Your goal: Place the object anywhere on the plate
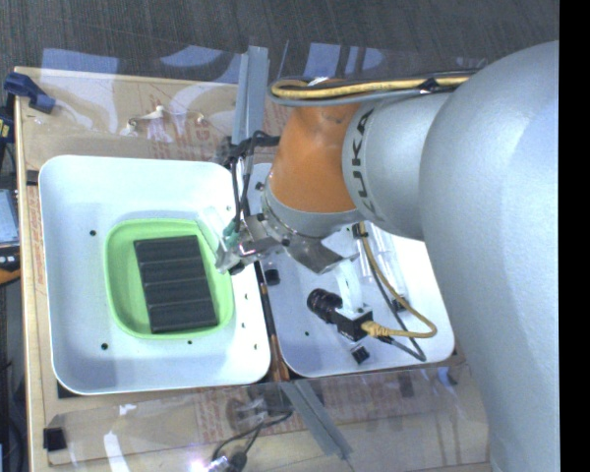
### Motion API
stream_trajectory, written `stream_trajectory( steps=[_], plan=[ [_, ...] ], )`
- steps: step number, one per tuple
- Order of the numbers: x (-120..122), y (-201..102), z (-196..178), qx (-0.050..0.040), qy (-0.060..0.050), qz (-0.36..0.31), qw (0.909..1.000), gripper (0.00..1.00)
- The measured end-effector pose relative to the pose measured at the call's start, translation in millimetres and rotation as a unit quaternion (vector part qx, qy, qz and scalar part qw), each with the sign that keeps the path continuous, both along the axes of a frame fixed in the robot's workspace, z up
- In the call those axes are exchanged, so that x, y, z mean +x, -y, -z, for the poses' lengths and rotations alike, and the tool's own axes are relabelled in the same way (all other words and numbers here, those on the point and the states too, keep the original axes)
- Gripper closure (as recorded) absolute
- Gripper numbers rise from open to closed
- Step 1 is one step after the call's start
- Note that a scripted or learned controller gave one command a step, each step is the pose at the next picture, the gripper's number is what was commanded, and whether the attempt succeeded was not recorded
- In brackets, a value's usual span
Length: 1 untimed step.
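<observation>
the green plate (124, 308) sits in the left bin (64, 264), and a dark ribbed block (175, 283), which i take to be the object, lies on it. judged from that, the placing looks done. the tool (234, 247) hovers at the plate's right rim, close to the block's upper right corner; whether it is released or clenched i cannot tell, since the wrist hides it. the risk is in the withdrawal: a sideways sweep could catch the rim and tip or shove the plate, sliding the block off. if the tool grips an edge, lifting would drag the block away.
</observation>
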<state>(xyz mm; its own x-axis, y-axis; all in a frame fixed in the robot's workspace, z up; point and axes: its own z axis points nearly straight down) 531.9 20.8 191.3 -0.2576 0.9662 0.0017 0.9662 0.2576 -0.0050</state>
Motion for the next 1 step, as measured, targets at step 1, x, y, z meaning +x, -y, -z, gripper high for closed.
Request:
stream_trajectory(
  steps=[1],
  plan=[
    [0.1, 0.4, -0.1, -0.0002, 0.0, 0.0, 1.0, 0.0]
  ],
)
